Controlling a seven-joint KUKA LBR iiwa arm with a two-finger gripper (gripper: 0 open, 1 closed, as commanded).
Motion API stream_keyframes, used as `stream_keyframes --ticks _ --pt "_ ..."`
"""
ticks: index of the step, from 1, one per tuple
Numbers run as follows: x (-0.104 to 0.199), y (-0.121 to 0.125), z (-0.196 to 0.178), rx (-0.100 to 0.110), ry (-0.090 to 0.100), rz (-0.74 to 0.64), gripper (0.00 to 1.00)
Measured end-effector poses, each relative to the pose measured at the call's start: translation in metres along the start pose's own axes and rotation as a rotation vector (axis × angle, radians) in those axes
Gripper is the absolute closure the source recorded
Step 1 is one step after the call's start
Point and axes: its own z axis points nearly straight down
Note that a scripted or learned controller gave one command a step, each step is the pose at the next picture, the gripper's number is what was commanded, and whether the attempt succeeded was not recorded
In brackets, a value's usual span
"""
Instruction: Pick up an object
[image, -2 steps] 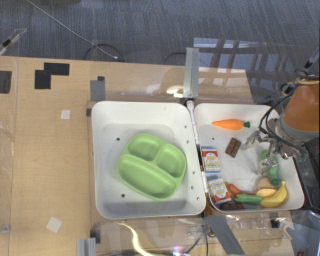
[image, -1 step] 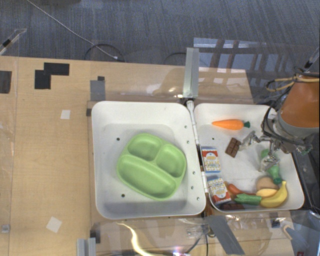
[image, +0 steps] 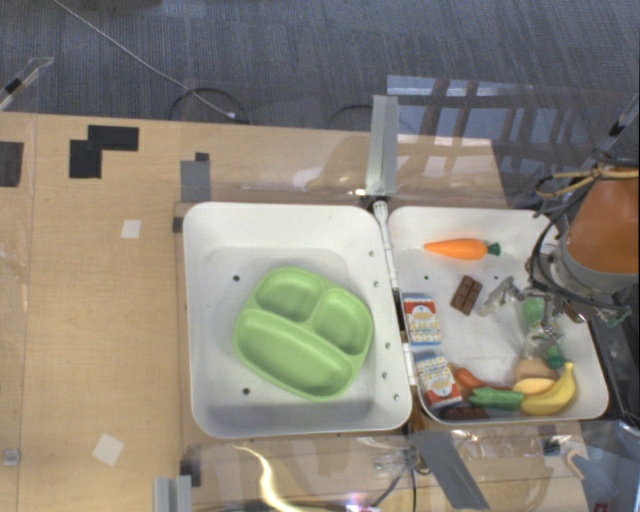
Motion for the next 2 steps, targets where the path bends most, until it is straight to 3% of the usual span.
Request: stream_keyframes --ticks 1,2 --pt "-0.006 -0.002 -0.015 0.010 -0.013 -0.005 1.00" --pt "-0.032 -0.003 -0.159 0.009 -0.006 0.124 1.00"
